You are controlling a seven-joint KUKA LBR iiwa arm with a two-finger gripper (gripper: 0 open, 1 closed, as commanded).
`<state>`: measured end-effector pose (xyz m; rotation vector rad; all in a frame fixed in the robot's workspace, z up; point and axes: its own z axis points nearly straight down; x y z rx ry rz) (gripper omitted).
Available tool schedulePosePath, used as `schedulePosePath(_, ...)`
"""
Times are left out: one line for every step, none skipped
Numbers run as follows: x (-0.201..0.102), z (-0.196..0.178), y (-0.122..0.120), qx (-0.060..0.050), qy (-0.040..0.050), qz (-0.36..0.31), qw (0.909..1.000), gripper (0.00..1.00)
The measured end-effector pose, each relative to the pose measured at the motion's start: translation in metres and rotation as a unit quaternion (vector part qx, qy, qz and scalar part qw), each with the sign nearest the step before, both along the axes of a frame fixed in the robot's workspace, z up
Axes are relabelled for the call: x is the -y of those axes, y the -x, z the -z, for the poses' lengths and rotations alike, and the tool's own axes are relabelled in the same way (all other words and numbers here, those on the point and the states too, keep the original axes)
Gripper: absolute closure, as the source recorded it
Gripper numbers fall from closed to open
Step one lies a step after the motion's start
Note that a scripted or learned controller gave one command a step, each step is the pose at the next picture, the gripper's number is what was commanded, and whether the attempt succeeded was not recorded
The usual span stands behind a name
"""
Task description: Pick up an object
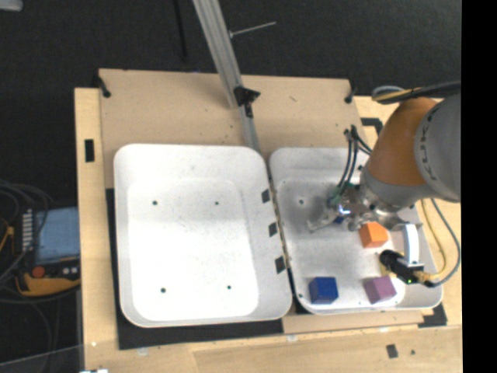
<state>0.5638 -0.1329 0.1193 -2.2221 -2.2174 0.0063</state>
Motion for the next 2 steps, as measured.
schedulePosePath(0.002,0.022,-0.001,0.003,0.0007,0.0,1.0,0.0)
schedulePosePath(0.002,0.01,-0.002,0.006,0.0,0.004,1.0,1.0)
